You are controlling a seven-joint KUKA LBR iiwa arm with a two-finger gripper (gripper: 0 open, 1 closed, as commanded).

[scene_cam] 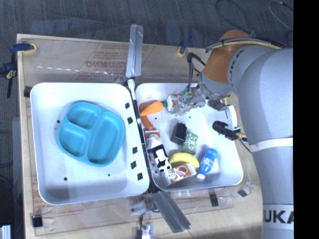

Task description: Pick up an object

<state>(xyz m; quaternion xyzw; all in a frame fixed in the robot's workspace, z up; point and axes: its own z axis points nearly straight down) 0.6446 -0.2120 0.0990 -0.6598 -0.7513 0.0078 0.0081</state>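
Over the right bin (234, 171), my gripper (192, 99) hovers at a crinkled silvery wrapper (178, 103) near the far wall; whether my jaws grip it, I cannot tell. An orange carrot (151, 108) lies just beside.

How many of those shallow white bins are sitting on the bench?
2. The left shallow white bin holds a blue divided plastic plate; the right shallow white bin sits beside it, crowded with small items.
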